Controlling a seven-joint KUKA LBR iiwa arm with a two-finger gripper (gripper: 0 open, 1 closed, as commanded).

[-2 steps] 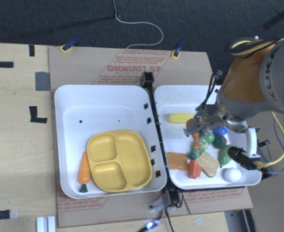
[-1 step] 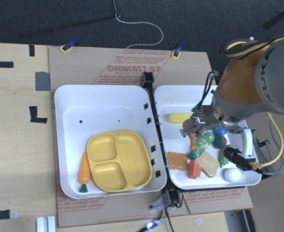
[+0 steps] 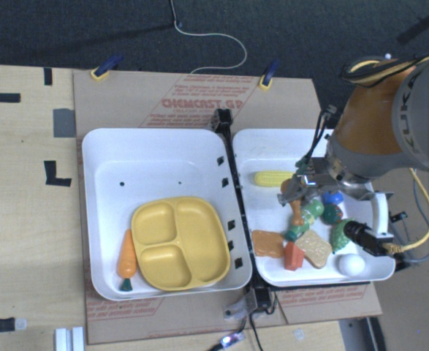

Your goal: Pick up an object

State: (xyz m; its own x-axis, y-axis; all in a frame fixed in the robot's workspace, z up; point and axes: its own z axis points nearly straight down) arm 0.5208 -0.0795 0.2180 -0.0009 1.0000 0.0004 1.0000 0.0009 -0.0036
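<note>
Two bins below, and the gripper drops into the right one's toy pile beside the corn, hunting a pick, its grip impossible to tell.

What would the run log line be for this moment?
arm: over right bin | gripper: above toy pile, beside corn | grasp: unclear | left bin: yellow plate, carrot

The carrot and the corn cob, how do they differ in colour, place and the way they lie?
The carrot is orange with a green end; the corn cob is yellow. The carrot lies in the left bin, beside the yellow divided plate; the corn lies in the right bin. The carrot points up and down the view; the corn lies crosswise. Both are long toy foods.
</note>
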